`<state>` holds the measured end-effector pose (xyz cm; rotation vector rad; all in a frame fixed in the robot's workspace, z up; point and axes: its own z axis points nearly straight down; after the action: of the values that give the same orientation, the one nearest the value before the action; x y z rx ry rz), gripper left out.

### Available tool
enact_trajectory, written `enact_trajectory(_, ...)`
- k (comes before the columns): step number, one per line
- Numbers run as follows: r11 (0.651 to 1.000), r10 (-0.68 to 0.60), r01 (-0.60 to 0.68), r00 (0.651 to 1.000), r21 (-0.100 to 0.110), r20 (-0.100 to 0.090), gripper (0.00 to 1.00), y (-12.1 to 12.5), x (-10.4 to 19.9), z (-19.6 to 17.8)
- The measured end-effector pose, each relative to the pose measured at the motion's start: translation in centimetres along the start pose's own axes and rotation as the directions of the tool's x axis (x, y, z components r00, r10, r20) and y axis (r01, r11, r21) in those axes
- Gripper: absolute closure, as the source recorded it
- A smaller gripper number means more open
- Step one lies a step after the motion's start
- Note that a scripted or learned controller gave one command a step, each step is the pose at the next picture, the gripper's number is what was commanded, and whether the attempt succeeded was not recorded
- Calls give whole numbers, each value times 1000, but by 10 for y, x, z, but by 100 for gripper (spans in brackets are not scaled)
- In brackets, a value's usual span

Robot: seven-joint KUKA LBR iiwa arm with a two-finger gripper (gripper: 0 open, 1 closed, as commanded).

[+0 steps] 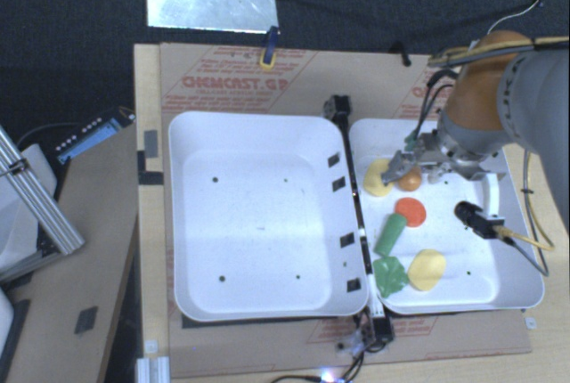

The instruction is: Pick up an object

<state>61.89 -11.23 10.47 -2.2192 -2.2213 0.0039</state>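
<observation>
Yellow fruit (378,179) and orange ball (410,181) lie in the right bin (517,283) under the pincer (401,166); its closure cannot be told. Step: grasp attempt, apparently; next, lift straight.

You can't make out how the gripper (403,166) fingers meet the yellow object (377,180) and the orange ball (410,181), since the wrist overlaps both, and the arm (534,96) runs off the right edge.
</observation>
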Motion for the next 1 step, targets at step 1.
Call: enact_trajectory(1, 1000, -4, 4, 1000, -5, 0, 0, 18, 12, 21)
